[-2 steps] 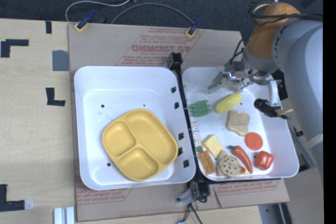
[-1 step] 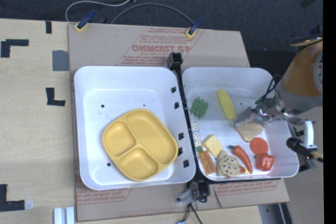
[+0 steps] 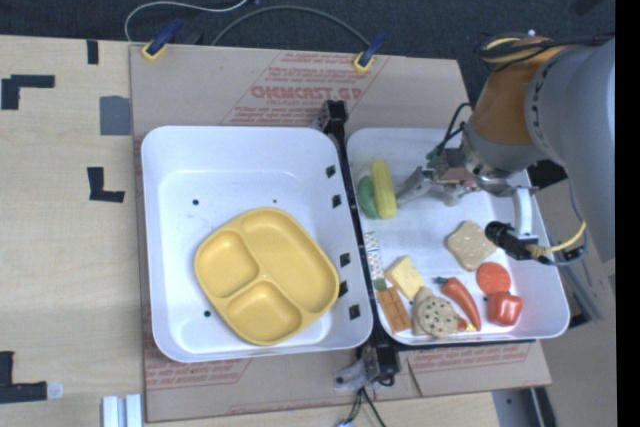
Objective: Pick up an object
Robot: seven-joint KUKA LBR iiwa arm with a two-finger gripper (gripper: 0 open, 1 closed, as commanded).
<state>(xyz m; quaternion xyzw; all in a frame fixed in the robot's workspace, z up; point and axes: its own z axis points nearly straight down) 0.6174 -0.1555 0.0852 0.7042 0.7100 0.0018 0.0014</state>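
Observation:
My gripper (image 3: 413,186) hangs low in the right bin (image 3: 545,325), at its back left part, with its tip just right of a yellow oblong toy food (image 3: 383,189) and the green piece (image 3: 367,198) beside it. Nothing shows held in it. Toward the front of the same bin lie a toast slice (image 3: 467,244), a red tomato (image 3: 492,277), a red pepper (image 3: 504,309), a carrot (image 3: 459,298), a cookie (image 3: 435,315) and a yellow cheese block (image 3: 405,276).
The left bin (image 3: 175,165) holds a yellow divided plate (image 3: 265,273). A black divider (image 3: 345,205) runs between the bins. The grey arm with its orange band (image 3: 505,100) crosses the right bin's back right corner. Cables (image 3: 245,10) lie behind the bins.

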